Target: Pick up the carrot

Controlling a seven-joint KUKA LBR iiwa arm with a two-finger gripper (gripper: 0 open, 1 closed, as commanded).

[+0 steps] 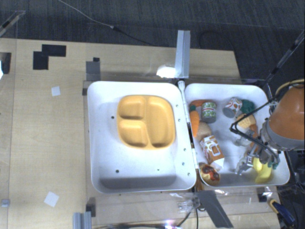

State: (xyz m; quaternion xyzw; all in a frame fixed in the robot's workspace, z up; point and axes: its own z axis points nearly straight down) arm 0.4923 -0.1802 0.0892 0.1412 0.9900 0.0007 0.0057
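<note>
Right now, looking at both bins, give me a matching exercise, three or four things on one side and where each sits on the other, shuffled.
Things:
1. yellow divided tray
2. carrot
3. gripper
4. carton

Places:
A. middle of the right bin
B. near the right bin's front right corner, beside a yellow item
C. middle of the left bin
D. against the right bin's left wall

Pairs: 1-C, 2-D, 3-B, 4-A

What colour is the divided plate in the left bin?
Yellow, the divided plate, seen clearly in the camera view.
</note>
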